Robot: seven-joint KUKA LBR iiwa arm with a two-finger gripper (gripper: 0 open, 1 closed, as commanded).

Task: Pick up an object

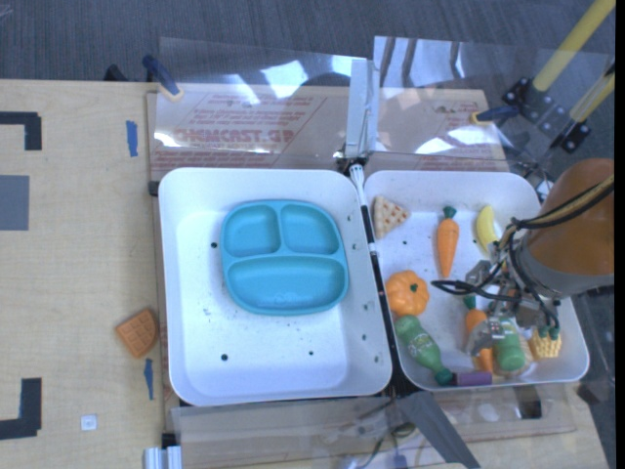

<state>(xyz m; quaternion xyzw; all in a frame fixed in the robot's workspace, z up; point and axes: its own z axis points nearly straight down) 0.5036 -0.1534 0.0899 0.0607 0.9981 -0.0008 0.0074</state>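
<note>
My gripper hangs low over the near right part of the right bin, down among a small cluster of toy food. Nothing is lifted, so by my judgement the pick is at its approach stage: the reach into the bin is made, the grasp and the lift are left. Whether my jaws stand apart or together I cannot tell; cables and the wrist cover them from above.

Directly under me sits a green toy, touching or nearly touching my tip, with a small orange piece just to its left and a corn cob just beside it on the right. That green piece looks the likeliest target.

Farther off in the same bin lie a green bottle, a pumpkin, a carrot, a banana and a waffle slice. The left bin holds a blue divided plate, well apart from me.
</note>
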